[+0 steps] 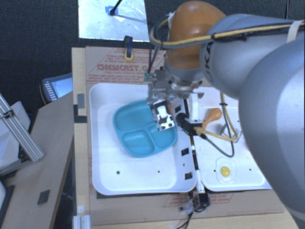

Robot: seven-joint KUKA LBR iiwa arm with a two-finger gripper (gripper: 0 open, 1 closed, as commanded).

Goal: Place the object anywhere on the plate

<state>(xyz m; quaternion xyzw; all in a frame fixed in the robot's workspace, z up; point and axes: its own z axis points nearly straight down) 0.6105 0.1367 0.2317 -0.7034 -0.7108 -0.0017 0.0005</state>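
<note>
From above, the arm reached in from the right, its orange band over the seam between the two bins. The gripper hung low over the right edge of the blue plate, which lay tilted in the left bin. Whether its jaws were open or shut could not be told (wrist and cables crowded that spot), and no object could be made out between them. The plate had three compartments, and nothing could be seen resting in them. In the right bin lay an orange piece just beside the seam, and a fried egg toy near the front wall, well apart from the plate.
</note>
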